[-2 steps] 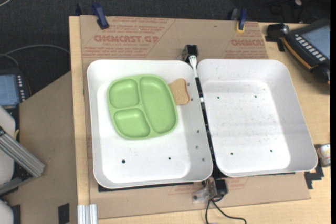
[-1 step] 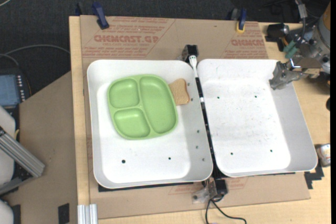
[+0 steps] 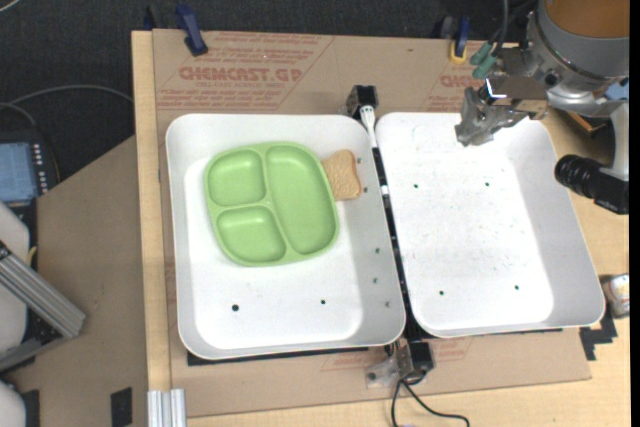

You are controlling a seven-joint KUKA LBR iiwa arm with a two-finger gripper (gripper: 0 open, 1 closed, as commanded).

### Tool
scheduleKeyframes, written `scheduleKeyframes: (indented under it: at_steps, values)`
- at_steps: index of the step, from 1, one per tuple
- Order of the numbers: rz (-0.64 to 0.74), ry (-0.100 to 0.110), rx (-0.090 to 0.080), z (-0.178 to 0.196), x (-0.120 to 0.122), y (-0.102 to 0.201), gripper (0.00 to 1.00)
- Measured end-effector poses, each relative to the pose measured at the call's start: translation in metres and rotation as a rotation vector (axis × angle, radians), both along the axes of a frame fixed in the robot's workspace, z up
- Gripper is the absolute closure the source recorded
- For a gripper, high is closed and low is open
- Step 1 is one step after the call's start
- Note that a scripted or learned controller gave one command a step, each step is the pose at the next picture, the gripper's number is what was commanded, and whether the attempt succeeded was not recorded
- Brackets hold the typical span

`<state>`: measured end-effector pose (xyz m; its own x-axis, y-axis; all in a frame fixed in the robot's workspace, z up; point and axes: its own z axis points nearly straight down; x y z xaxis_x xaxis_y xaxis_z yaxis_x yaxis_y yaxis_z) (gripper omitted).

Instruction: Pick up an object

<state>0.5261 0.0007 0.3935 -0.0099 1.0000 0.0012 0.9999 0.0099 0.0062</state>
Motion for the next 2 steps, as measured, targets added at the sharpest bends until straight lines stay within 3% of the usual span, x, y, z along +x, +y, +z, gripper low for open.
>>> scheduleKeyframes:
  at_steps: [1,2]
  values:
    - [-0.005,0.012,0.0,-0.021,-0.045,0.034,1.0]
    - [-0.001,0.0,0.002,0.026,-0.047,0.099,1.0]
